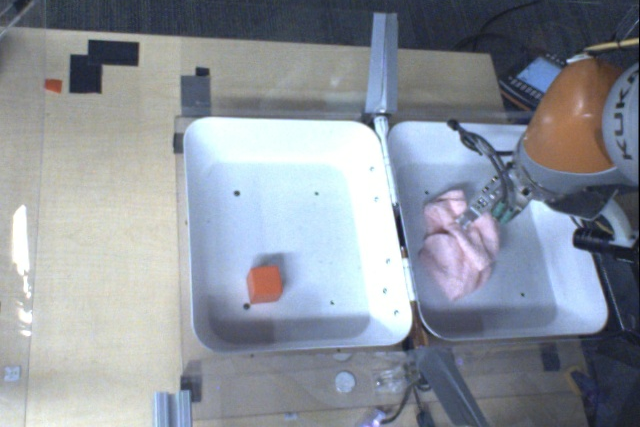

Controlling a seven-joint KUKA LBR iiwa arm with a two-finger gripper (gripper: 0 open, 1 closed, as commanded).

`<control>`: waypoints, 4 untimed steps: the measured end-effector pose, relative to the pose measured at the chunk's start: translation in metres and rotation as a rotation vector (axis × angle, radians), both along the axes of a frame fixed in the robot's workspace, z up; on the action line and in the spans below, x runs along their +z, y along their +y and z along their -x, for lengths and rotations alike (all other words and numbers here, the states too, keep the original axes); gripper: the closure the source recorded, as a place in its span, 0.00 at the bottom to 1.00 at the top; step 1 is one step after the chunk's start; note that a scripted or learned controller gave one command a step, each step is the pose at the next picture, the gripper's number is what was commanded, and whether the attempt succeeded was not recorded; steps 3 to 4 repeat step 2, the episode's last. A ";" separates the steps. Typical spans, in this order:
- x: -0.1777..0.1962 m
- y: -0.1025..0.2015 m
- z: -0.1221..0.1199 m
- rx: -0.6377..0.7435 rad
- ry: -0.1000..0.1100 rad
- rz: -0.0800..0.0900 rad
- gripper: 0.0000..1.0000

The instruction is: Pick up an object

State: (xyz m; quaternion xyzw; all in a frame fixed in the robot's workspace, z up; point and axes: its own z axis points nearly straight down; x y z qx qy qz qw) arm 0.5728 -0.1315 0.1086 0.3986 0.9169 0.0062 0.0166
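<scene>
Where the tool (pixel 490 208) reaches, pink cloth (pixel 458 247) lies touching beneath it.

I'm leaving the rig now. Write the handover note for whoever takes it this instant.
Gripper: down in the right bin, at the upper right edge of the pink crumpled cloth; it touches or nearly touches it. No grasp can be confirmed.
Things: the pink cloth lies on the floor of the right bin. An orange block sits in the left bin, near its front left.
Done: the arm has reached the cloth.
Left: close on it, lift it clear, and check that it is really held.
</scene>
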 end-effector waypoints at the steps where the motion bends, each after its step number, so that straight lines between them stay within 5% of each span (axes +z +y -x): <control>1: 0.079 0.053 -0.029 -0.115 0.023 -0.004 1.00; 2: 0.077 0.080 -0.028 0.012 0.027 -0.001 1.00; 4: 0.077 0.080 -0.028 0.012 0.027 -0.001 1.00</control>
